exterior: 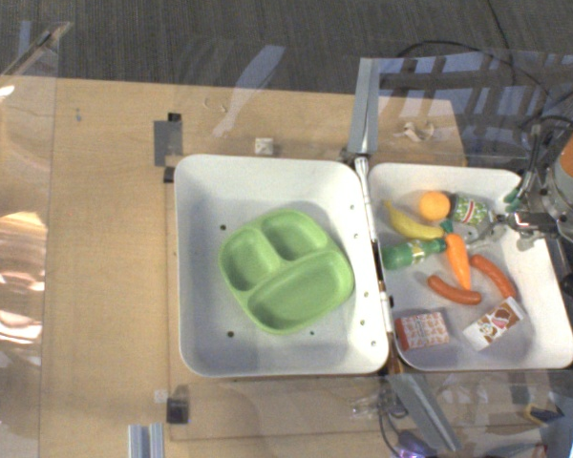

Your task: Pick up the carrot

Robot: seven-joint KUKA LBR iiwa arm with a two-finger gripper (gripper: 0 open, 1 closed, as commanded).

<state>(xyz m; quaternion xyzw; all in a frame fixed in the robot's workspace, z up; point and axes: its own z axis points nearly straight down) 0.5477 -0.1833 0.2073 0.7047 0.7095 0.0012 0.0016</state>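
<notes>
The carrot (457, 260) is orange and tapered. It lies in the middle of the right bin (544, 351), with its thick end toward the back. My gripper (518, 216) hangs over the bin's right back part, to the right of the carrot and a little behind it, apart from it. Nothing shows between the gripper and the carrot except a small bottle with a green and red label (471, 212).
Around the carrot lie a banana (410, 222), an orange (435, 204), a green bottle (410, 253), two red sausages (454, 289) (495, 275) and two small packets (422, 330) (494, 322). The left bin (201, 256) holds a green divided plate (285, 270).
</notes>
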